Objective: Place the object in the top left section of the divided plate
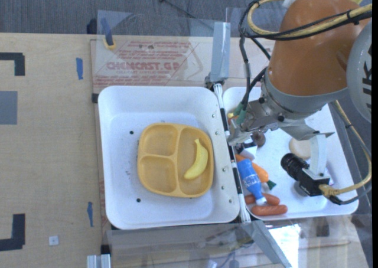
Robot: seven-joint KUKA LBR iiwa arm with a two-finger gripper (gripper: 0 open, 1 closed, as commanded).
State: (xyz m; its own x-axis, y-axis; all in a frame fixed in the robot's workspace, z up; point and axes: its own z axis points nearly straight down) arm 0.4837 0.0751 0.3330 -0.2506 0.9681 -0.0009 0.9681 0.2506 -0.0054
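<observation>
Banana (197, 160) lies in my yellow plate's (155, 169) long right section in the left bin (118, 143), and I cannot tell the hand's (243, 132) state.

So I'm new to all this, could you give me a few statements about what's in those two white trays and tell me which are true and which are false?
1. A yellow divided plate sits in the left bin. True.
2. The banana lies in the plate's top left section. False: it lies in the large section on the plate's right side.
3. The arm hangs over the right bin. True.
4. The blue and white tube lies on the plate. False: it lies in the right bin, near the divider.
5. The sausages are in the right bin. True.
</observation>
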